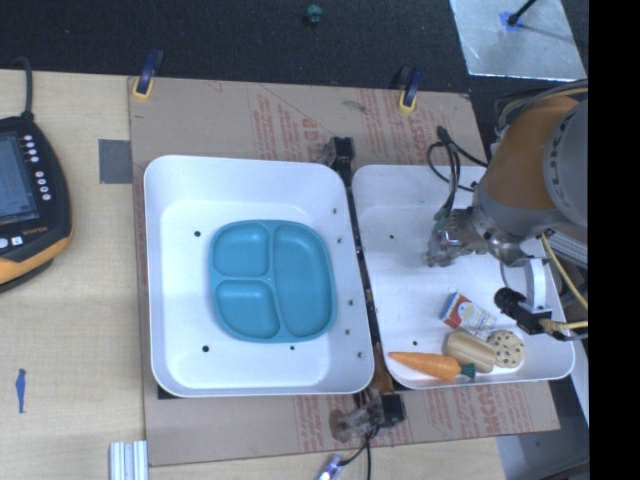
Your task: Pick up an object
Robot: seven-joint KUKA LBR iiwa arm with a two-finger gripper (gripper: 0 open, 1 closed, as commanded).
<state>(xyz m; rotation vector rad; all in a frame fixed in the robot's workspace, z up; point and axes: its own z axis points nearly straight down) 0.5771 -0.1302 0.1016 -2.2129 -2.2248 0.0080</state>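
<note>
My gripper (443, 245) hangs over the upper middle of the right bin (400, 218), above bare white floor, with the grey and orange arm (530, 168) behind it at the right. Nothing shows in it. The objects lie in the bin's near right corner: an orange carrot (424, 365) along the front wall, a tan roll (470, 351), a round spotted cookie (507, 349) and a small red and white carton (467, 313). The carton is the closest of them to the gripper, below and a little right of it.
The left bin (170, 268) holds a blue divided plate (272, 280). A teach pendant (25, 203) lies at the bench's left edge. Cables (545, 288) loop from the arm over the right bin's right side. Blue clamps (408, 80) pin the cardboard at the back.
</note>
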